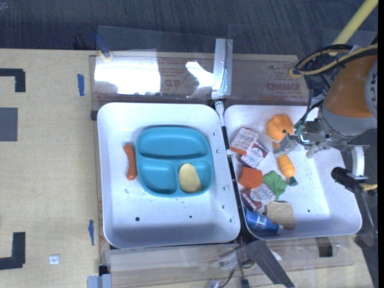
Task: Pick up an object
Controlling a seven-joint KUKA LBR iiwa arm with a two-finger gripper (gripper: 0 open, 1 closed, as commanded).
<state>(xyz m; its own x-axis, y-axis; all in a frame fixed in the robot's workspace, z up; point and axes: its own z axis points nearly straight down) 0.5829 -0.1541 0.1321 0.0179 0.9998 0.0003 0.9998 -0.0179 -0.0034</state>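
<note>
**Gripper low in right bin, nothing grasped yet**

Nearest the camera we see a blue bottle [261,222] and tan piece [282,213] at the right bin [336,218] front rim. Mid-pile: green item [275,182], small carrot [287,165], packets [247,144]. Farther back, the gripper [298,138] sits just beside the orange fruit [279,126]; we cannot tell finger spacing. Risk: crowded pile, so fingers may nudge the fruit aside or close on air.

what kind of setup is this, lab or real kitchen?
Most likely a lab pick-and-place bench, not a kitchen: two white bins side by side on a plywood bench, toy food jumbled in the right bin, and a blue tray.
</note>
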